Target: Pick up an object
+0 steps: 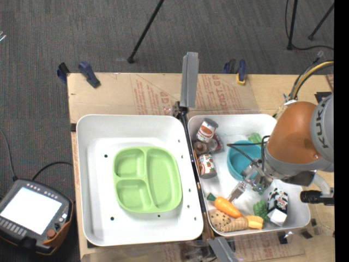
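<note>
- Your bench [136,94] holds two bins; the right bin [229,121] is crowded.
- The tool [240,190] hangs just above-right of the carrot [227,206], which runs left-to-right.
- Tool's grip: can't tell.

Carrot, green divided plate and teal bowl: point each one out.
carrot [227,206], camera view, middle of its orange body.
green divided plate [147,179], camera view, ridge where its compartments meet.
teal bowl [239,158], camera view, visible left part of its inside.
</note>
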Robot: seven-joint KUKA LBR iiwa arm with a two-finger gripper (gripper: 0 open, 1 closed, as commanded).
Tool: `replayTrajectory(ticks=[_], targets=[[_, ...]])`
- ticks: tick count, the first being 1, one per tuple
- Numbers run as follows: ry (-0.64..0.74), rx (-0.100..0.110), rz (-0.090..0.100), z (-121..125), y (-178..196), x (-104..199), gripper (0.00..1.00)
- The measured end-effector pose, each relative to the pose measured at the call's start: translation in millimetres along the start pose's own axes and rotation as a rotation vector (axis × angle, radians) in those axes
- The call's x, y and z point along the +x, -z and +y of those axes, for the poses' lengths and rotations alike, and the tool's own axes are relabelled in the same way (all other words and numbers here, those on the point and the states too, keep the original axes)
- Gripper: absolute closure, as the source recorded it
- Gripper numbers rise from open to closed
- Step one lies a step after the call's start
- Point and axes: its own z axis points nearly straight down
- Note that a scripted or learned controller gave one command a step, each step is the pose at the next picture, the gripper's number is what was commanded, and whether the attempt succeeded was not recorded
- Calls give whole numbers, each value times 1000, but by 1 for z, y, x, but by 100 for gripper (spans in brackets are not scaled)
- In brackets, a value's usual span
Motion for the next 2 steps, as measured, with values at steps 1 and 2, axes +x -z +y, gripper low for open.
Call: replayTrajectory(ticks=[1,2], targets=[[-111,0,-5,79,1,-43,0],[40,0,-2,-23,0,32,0]])
